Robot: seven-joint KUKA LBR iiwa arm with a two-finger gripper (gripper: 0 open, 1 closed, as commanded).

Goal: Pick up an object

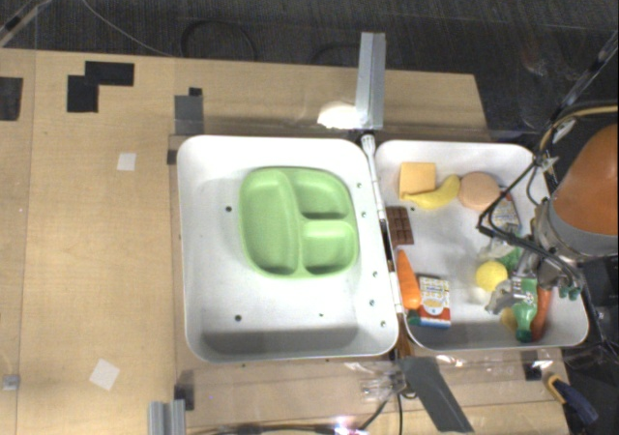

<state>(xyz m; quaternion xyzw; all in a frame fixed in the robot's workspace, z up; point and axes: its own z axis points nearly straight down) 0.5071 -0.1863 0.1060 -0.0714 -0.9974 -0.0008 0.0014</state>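
The right bin holds several objects. A yellow cheese block, a banana and a tan round fruit lie along its far side. A brown chocolate bar, a carrot and a small juice carton sit by the left wall. My gripper is low in the near right corner, right beside a lemon and over a green item and an orange-red pepper. The arm hides part of these.
The left bin holds a green divided plate. A metal post stands behind the wall between the bins. Cables hang around the wrist over the right bin's right side.
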